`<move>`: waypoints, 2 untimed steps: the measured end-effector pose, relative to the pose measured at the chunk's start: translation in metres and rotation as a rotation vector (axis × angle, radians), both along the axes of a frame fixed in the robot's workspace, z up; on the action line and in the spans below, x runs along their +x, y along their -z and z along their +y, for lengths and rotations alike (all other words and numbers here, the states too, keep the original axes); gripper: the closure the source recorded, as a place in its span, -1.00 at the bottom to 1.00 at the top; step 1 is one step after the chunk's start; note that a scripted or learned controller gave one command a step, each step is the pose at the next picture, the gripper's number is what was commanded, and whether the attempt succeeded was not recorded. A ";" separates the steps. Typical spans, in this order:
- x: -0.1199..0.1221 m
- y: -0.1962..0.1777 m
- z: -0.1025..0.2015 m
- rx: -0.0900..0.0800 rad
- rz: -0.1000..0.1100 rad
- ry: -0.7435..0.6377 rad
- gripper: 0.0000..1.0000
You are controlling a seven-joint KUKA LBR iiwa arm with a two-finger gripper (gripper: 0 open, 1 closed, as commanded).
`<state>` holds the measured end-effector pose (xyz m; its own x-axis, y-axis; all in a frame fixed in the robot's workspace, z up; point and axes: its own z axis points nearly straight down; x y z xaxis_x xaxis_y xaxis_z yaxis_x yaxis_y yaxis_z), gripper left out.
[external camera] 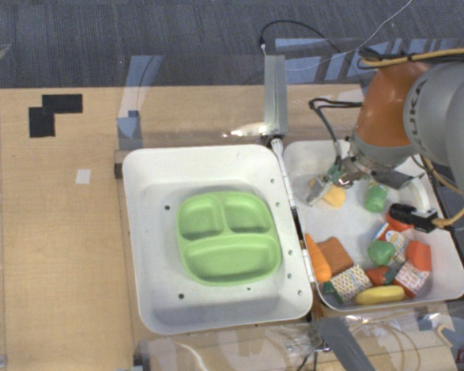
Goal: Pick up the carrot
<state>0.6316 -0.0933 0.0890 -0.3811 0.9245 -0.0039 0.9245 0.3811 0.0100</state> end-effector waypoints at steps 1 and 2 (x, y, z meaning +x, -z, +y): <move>0.002 -0.013 0.001 0.000 -0.007 -0.001 1.00; -0.034 0.000 -0.027 -0.002 0.000 -0.018 1.00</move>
